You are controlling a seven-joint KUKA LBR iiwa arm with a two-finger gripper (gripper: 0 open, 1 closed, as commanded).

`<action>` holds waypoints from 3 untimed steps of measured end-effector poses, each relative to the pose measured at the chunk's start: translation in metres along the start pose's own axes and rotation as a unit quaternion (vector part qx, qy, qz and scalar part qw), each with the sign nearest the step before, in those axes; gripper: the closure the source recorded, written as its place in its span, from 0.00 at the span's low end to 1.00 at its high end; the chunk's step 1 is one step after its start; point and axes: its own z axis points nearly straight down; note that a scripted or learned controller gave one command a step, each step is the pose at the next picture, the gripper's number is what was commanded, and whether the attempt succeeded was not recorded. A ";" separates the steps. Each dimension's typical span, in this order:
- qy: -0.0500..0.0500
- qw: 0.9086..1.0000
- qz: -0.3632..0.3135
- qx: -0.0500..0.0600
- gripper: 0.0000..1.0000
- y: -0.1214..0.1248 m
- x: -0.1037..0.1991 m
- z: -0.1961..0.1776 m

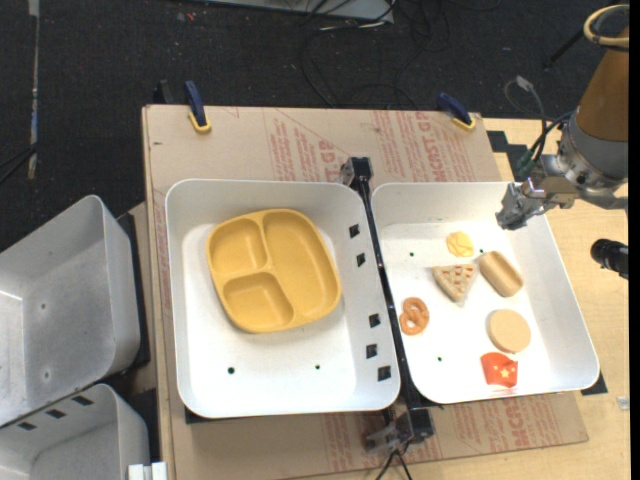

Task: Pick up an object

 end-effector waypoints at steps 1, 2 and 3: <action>0.001 1.000 -0.002 0.002 1.00 -0.014 0.050 0.014; 0.002 1.000 -0.003 0.002 1.00 -0.019 0.109 0.021; 0.002 1.000 -0.002 0.003 1.00 -0.030 0.162 0.032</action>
